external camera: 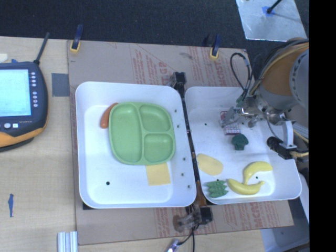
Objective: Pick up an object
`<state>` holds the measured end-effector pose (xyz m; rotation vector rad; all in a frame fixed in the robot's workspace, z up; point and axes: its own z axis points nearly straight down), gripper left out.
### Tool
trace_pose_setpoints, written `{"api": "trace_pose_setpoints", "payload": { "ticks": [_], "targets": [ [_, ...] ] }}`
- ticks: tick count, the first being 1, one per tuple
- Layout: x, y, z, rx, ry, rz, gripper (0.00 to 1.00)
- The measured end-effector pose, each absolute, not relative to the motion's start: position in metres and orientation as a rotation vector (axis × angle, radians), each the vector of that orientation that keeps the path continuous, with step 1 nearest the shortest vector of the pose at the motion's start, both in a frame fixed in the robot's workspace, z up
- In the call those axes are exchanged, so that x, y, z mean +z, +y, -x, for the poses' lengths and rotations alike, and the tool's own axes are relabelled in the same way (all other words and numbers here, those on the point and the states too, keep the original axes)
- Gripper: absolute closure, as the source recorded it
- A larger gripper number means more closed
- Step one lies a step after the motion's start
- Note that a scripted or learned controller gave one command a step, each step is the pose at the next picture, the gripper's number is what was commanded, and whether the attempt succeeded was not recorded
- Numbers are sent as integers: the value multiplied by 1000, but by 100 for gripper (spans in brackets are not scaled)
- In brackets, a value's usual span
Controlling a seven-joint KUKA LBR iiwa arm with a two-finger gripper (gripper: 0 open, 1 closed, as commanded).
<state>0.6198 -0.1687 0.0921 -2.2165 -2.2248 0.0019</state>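
Jaw state: you cannot tell from above, as your gripper (pixel 231 121) hangs just above the dark green toy (pixel 240 141) in the right bin (pixel 210 101).

A handheld control pendant (pixel 18 105) is seen at the bench's left edge. Blue clamps (pixel 76 38) are fixed along the cardboard sheet (pixel 131 64), and a grey tape patch (pixel 60 84) is stuck beside it.

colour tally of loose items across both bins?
Green: 3 – divided plate, leafy piece, dark broccoli-like piece
Yellow: 3 – square slice, oval piece, banana
Orange-red: 1 – sausage-like piece, partly under the plate
Total: 7
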Motion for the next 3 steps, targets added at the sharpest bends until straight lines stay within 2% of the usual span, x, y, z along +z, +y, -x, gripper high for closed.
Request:
{"api": "trace_pose_setpoints", "payload": {
  "ticks": [1,2,3],
  "targets": [
    [91,-163,-565,5,-2225,2213,0],
    [102,-164,-565,7,-2226,2212,100],
    [155,-97,-618,0,-2225,2215,100]
  ]
}}
